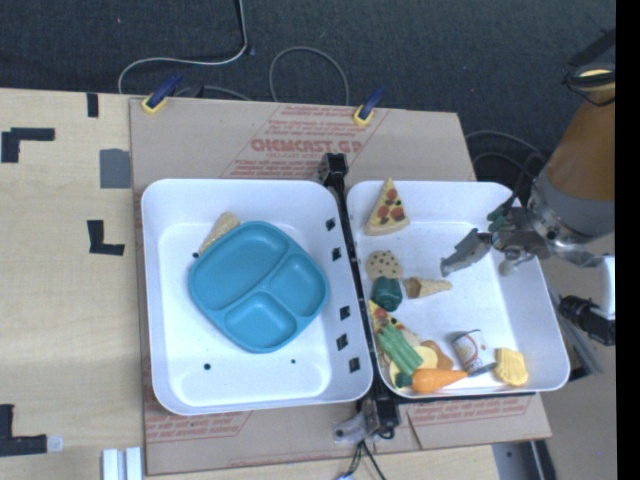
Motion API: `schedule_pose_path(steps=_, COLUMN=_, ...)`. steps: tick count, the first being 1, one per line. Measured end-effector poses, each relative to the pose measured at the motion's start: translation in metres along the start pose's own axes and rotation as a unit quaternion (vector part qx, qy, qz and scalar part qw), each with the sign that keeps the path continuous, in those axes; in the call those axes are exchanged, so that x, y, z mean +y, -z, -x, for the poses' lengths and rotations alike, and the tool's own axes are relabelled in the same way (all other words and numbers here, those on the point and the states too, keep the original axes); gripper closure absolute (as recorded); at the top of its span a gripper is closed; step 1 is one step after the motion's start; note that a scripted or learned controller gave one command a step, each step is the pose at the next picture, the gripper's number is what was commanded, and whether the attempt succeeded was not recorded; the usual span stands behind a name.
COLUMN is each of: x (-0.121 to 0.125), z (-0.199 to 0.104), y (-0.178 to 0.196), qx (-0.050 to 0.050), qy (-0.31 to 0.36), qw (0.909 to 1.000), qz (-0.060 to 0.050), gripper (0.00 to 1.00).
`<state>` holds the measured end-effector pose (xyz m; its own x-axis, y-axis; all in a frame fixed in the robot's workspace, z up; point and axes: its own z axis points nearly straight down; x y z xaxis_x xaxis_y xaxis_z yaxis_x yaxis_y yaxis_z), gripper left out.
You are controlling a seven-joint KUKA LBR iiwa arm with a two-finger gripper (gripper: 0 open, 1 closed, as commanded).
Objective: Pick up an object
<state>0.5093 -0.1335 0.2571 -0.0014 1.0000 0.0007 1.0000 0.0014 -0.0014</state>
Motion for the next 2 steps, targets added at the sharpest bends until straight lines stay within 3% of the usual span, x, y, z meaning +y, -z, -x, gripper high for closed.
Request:
schedule_pose_path(steps=1, x=0.070, z=-0.012, y=-0.117, qx=0.000, qy=0.001, qw=1.0000, qz=-0.003, gripper=0.00)
schedule_pose_path(steps=2, x=0.085, z=-0.026, y=-0.174, qx=-0.001, qy=0.000, qw=1.0000, qz=0.001, gripper=0.00)
